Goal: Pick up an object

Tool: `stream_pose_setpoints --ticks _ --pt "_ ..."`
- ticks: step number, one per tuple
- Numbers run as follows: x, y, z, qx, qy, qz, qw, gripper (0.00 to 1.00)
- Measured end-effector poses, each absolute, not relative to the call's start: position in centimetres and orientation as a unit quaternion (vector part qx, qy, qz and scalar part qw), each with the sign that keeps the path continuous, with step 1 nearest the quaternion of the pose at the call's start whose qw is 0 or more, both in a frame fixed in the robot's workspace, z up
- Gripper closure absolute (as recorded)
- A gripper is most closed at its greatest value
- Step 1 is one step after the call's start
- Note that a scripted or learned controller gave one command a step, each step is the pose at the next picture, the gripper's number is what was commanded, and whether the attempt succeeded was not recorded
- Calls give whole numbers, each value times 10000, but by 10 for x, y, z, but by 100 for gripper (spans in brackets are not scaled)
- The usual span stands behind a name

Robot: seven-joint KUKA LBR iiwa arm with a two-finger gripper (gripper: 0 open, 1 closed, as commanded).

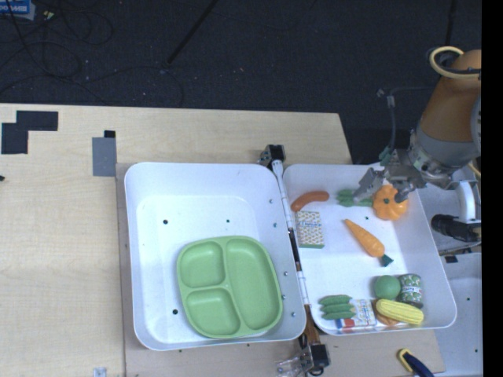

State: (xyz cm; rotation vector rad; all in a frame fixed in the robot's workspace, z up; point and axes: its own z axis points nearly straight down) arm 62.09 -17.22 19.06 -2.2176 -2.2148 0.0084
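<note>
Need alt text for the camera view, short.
The arm's claw hovers at a small orange pumpkin in the right bin, among toy foods including a carrot and corn. The left bin holds a green divided plate.

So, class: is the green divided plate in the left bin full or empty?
Empty. The green divided plate shows bare green in all three compartments; the toy foods lie in the right bin.

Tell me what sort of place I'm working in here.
Likely a robotics lab bench: two white bins side by side, toy food such as a carrot and corn, and cables on dark flooring.
</note>
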Motion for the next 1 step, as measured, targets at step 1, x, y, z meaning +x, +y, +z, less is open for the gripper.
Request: stream_pose_setpoints --ticks 1 --pt "604 -194 94 -7076 -7066 13 27 0"
